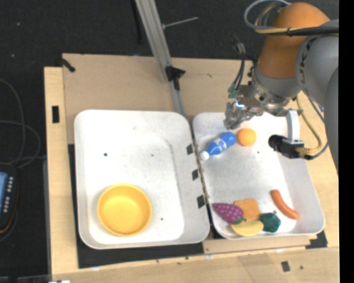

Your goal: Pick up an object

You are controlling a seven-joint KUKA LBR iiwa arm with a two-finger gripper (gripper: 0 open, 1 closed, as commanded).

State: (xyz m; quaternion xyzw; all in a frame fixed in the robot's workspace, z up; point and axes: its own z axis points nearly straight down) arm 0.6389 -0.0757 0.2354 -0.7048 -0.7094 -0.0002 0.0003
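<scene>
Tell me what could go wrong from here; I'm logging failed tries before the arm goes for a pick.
1. The gripper hangs near the right bin's far wall, so a descent there may hit the rim.
2. The blue bottle and orange ball lie close together; both look rounded and could roll away.
3. The toy foods cluster at the near edge: grapes, banana.

The grey, rounded metal arm wears a glossy orange band. Thin cables loop around it. A small metallic claw ends it.

Tan bench w/ two white bins side by side.
</scene>
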